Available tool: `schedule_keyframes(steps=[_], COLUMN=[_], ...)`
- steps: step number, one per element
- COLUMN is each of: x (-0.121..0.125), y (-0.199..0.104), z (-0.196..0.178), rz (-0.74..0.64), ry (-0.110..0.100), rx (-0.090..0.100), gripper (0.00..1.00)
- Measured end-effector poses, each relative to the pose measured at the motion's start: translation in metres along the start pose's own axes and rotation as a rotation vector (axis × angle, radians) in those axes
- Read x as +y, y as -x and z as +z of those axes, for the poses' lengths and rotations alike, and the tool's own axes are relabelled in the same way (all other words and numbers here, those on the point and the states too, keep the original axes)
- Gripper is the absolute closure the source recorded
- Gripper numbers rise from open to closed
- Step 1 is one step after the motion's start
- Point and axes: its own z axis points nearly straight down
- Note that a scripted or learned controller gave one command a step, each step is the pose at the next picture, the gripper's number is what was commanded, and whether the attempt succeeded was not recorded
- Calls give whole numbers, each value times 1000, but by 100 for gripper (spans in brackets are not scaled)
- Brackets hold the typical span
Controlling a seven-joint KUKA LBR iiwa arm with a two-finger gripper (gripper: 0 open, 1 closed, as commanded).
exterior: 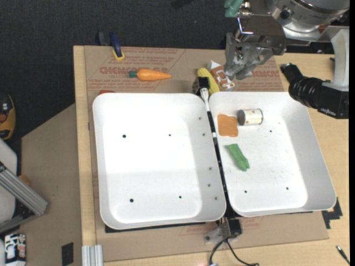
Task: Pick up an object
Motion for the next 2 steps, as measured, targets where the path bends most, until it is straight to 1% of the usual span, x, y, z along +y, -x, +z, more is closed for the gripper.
schedule_keyframes(steps=[2], x=[1], y=[-1], z=[-21], rz=[-1], ry=[7], rx=[1], gripper=[100])
